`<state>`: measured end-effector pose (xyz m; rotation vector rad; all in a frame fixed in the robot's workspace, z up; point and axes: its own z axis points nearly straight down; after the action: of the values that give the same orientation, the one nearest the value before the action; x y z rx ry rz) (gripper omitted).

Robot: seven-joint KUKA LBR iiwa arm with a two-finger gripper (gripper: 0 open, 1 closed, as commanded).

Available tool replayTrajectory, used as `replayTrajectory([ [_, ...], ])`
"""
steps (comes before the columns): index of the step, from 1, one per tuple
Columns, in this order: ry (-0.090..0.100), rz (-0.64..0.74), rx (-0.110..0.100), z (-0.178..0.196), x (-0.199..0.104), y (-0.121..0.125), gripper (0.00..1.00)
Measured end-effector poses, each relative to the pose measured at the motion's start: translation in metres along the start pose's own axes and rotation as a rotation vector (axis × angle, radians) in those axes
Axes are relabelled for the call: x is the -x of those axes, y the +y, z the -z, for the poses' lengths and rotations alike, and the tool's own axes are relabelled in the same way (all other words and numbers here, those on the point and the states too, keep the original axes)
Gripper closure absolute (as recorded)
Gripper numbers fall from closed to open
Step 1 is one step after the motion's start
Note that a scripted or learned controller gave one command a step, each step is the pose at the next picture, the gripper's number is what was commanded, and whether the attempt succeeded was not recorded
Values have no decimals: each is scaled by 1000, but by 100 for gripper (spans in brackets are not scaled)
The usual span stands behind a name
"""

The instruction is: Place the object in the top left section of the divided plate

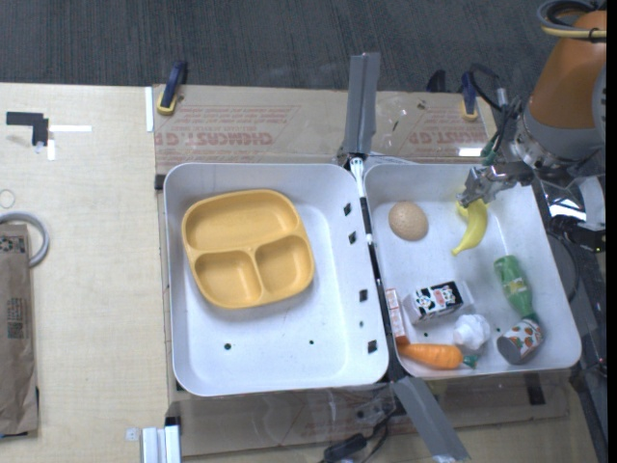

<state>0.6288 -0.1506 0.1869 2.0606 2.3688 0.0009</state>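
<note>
Nearest the camera, in the right-hand shallow white bin (557, 268), lie an orange plastic carrot with a green top (432, 356), a crumpled white ball (472, 332), a small patterned cup (521, 340), a black-and-white milk carton (437, 300) and a green plastic bottle (513, 283). Farther back are a tan egg-shaped object (409, 221) and a curved yellow plastic banana (471, 227). The hand (479, 187) sits at the banana's upper end; whether it is spread or closed on the fruit cannot be told, so the banana, judged to be the task's object, is best described as lying in the right bin, touching or just below the hand. In the left white bin (251, 355) rests the yellow three-section divided plate (248, 247), unoccupied. To do this step well, the grasp should settle squarely across the banana's narrow body before any lift; the curved shape may pivot or slip. Transfer must clear the divider between the bins.
</note>
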Motion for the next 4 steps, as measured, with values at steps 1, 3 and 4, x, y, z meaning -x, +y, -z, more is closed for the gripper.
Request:
replayTrajectory([
  [1,0,0,0,0,0,0,0],
  [3,-1,-348,-2,-95,36,-20,0],
  [4,1,-171,-3,-95,-18,-60,0],
])
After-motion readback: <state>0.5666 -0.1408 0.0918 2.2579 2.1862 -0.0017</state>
